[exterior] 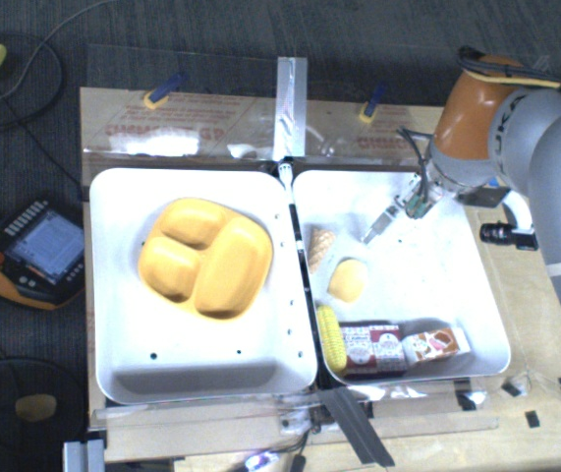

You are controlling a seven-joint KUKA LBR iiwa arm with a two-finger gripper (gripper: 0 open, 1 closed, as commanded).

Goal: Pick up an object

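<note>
Overhead, the gripper (373, 231) hangs above the right bin (457, 264), its slim fingers (382, 223) pressed together with nothing between them. Just below the fingertips and apart from them lies a pale yellow lemon (348, 280), with a small cone-like piece (319, 247) to their left. Farther below, a corn cob (331, 337) and a flat printed box (403, 347) lie against the bin's near wall, while a big yellow squash-like toy (204, 256) sits well to the left in the other bin (123, 352).

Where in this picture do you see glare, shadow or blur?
Camera view: the white bin floors look washed out, the left bin most; the yellow object casts a dark shadow at its lower edge; the gripper looks small and soft, and fine detail is blurred.
</note>
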